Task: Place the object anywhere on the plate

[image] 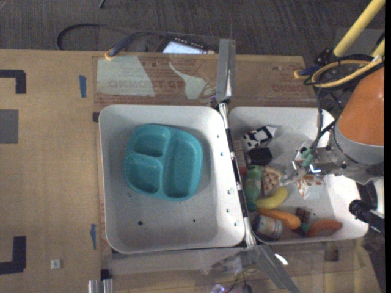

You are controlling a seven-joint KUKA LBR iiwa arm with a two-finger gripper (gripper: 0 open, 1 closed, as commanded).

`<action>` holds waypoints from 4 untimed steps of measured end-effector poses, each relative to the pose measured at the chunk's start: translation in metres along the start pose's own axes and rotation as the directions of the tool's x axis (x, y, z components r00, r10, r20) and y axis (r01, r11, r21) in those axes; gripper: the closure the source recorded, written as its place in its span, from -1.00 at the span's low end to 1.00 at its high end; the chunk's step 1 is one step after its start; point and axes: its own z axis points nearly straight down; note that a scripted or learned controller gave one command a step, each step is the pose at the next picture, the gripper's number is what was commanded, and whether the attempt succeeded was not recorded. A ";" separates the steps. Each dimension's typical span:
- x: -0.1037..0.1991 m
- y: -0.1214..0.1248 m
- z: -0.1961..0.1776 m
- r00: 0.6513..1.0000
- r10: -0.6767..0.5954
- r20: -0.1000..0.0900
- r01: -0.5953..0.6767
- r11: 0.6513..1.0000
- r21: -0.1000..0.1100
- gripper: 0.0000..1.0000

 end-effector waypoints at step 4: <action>0.276 0.099 0.133 0.999 -0.043 0.000 0.043 0.999 -0.008 1.00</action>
